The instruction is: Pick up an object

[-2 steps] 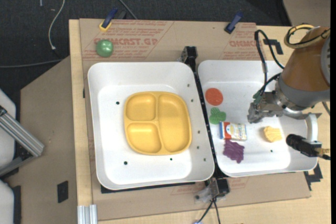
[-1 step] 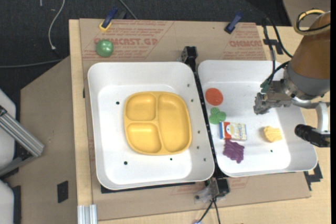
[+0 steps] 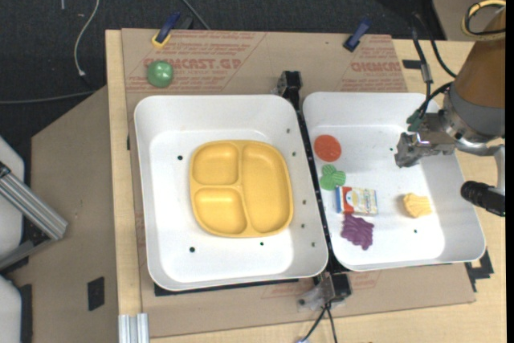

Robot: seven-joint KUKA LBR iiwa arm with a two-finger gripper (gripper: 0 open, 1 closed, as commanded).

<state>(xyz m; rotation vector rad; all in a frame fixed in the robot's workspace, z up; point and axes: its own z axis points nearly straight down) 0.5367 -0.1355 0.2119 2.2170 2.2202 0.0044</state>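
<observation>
Objects for you to count: five in the right bin [image 3: 450, 249], namely one orange disc [image 3: 327, 147], green piece [image 3: 332, 177], small carton [image 3: 358, 200], purple grapes [image 3: 357, 230] and yellow chunk [image 3: 416, 205]. One yellow tray [image 3: 240, 187] fills the left bin [image 3: 161, 173]. At three o'clock the gripper [image 3: 408, 152] hovers, grasping nothing; its opening you cannot tell.

You are looking at a bright, evenly lit scene under soft overhead light. The two white bins [image 3: 229, 120] nearly wash out, with mild glare on their floors. Shadows are short and faint. The dark floor at far left stays dim. Focus is fairly sharp, though small items look slightly soft.
</observation>
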